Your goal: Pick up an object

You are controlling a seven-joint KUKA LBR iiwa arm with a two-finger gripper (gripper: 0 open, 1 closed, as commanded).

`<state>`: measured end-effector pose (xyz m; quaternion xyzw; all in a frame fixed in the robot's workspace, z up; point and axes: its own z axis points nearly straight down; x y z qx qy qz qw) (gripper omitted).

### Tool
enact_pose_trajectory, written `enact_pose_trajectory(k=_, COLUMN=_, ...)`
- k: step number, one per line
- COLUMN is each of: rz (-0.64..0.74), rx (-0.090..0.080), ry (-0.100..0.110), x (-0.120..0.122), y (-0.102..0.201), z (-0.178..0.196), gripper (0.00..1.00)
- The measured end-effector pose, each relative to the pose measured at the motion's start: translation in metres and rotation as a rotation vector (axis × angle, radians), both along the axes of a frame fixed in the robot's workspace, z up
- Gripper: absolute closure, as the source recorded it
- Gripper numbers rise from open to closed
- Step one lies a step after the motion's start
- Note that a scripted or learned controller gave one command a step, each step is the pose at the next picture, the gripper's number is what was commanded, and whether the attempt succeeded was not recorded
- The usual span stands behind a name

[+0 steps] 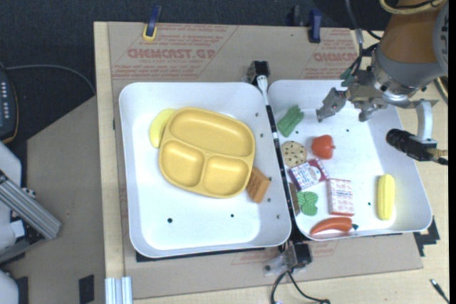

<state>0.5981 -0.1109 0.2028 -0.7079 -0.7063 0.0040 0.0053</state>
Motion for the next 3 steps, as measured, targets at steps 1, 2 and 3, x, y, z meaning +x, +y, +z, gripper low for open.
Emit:
enact_pose_trajectory(k=1, rz=0.003, rx=-0.002, ry=-0.014, x=0.003, y=0.0, z=0.008, gripper=0.0)
enact_pose_trajectory(k=2, rz=0.004, rx=0.0, ry=-0.007, x=0.011, y=0.006, z=-0.045, gripper=0.0)
enact_pose_trajectory(k=3, rz=0.002, rx=0.0, ry=-0.006, x=0.008, y=0.007, z=-0.109, gripper=0.0)
